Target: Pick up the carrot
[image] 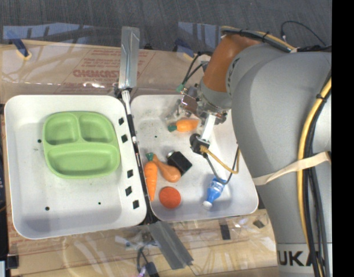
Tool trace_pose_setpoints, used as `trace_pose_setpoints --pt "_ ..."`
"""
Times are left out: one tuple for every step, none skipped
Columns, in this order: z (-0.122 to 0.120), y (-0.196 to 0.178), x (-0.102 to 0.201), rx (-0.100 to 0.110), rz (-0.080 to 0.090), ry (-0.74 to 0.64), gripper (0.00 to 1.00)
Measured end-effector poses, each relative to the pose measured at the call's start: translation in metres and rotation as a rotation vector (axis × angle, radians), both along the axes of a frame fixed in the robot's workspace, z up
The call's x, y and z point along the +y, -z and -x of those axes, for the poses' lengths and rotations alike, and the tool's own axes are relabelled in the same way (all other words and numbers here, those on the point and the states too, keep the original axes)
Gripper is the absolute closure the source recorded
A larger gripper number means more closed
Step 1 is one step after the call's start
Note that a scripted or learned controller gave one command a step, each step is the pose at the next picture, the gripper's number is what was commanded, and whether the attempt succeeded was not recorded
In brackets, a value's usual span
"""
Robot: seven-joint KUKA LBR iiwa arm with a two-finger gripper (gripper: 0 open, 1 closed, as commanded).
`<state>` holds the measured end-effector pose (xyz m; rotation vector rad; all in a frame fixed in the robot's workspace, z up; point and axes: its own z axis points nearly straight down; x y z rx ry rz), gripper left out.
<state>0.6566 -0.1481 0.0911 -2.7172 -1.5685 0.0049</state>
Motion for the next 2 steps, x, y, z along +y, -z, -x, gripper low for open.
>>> trace_pose_setpoints --pt "0.0 -0.009 0.001 0.005 -0.001 -0.006 1.0" --pt "0.01 -0.135 0.184 -0.004 -0.001 -0.105 1.0"
